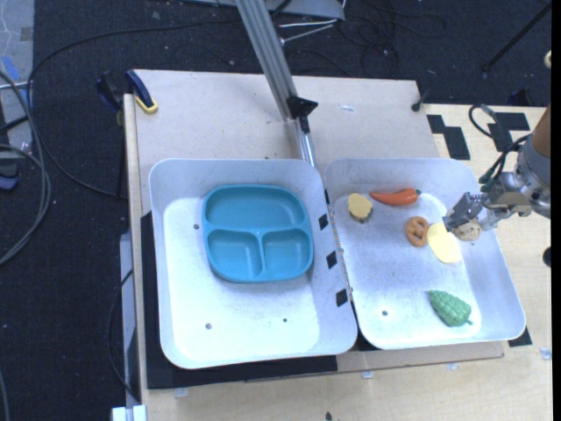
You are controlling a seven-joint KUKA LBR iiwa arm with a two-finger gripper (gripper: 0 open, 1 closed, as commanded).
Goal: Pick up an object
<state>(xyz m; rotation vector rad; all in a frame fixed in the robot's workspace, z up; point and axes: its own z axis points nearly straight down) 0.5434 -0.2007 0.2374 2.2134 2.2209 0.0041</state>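
Blue and divided into 3 wells, a tray (258,233) sits in the left bin (175,323). In the right bin (500,314) lie a pale potato-like piece (359,207), a red pepper (395,196), a brown pretzel (417,231), a yellow piece (444,244) and a green knobbly item (450,309). The gripper (466,220) hangs just above and right of the yellow piece, nearly touching; whether it is spread or closed, I cannot tell.

Dark speckled floor (61,261), black cables (53,160), pale wooden bench (219,117), metal pole (263,42).
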